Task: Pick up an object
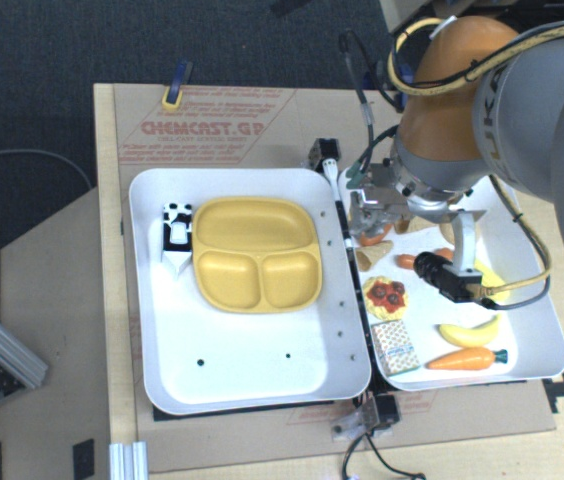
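item: small orange toy piece (375, 236), right bin (537, 333), near the table's middle, just beside the bin's left wall. jaws: low over it; you cannot tell whether spread or pressed together. risk: you may strike that wall, or nudge the piece aside.

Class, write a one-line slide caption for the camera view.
Robot hand over right bin with banana and carrot; yellow divided plate in left bin.

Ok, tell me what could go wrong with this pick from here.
The pincer hangs close to the inner wall of the right bin, so it may strike the rim on the way down. The banana and carrot lie very close together; a grab at one could shove the other.
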